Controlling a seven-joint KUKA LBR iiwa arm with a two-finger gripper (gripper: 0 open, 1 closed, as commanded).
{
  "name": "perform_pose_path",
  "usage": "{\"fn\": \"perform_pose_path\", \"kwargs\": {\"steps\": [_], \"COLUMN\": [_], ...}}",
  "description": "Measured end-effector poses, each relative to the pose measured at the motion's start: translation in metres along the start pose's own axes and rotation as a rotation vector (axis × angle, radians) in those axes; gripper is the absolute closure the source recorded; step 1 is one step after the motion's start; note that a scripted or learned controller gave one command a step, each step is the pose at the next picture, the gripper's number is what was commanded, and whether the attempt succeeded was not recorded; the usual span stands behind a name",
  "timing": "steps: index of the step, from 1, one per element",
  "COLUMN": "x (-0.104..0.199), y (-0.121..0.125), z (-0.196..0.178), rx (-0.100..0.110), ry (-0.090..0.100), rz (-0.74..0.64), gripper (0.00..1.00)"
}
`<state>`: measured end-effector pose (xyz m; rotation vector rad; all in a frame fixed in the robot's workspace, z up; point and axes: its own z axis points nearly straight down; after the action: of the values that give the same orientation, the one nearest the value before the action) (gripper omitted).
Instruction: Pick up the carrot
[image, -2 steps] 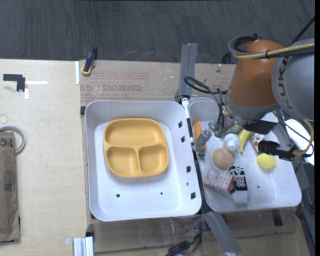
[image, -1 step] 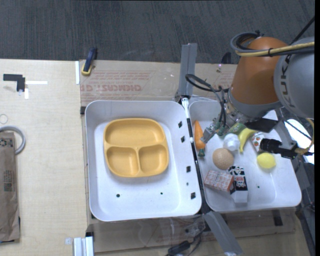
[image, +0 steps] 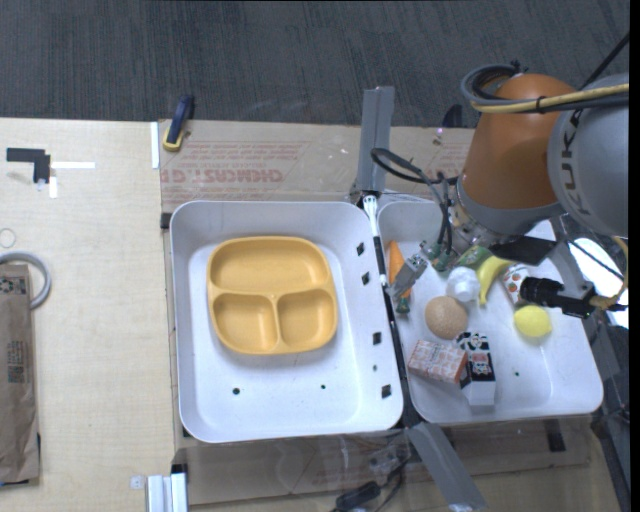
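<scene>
The left bin (image: 190, 330) holds a yellow divided plate (image: 271, 295) with three compartments, set slightly toward the upper half of the bin floor. A row of small black clips (image: 383, 335) runs along the seam where the left bin meets the right bin (image: 560, 395).

The carrot (image: 396, 263) lies in the right bin, tight against its left wall, near the upper left corner. It is oriented roughly along the wall, with the orange body uppermost.

The gripper (image: 412, 280) is positioned just right of the carrot, low over the bin floor, and angled down toward the left wall. Its tip is close beside the lower end of the carrot. Whether the fingers are spread or closed cannot be told from this view, and no object is seen between them.

Right of the gripper, the bin contains a brown round item (image: 446, 317), a small white ball (image: 463, 285) above it, and a banana (image: 488, 275). A pink box (image: 437, 361) and a black and white carton (image: 479, 366) lie toward the front. A lemon (image: 532, 322) rests further right.

The arm (image: 520, 150), orange at the band, overhangs the upper right corner of the right bin.
</scene>
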<state>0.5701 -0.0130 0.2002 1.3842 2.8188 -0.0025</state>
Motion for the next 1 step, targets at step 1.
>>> {"fn": "perform_pose_path", "kwargs": {"steps": [1], "x": [-0.0146], "y": [-0.0483], "z": [0.0094], "rx": [0.001], "ry": [0.002], "rz": [-0.049], "gripper": [0.00]}}
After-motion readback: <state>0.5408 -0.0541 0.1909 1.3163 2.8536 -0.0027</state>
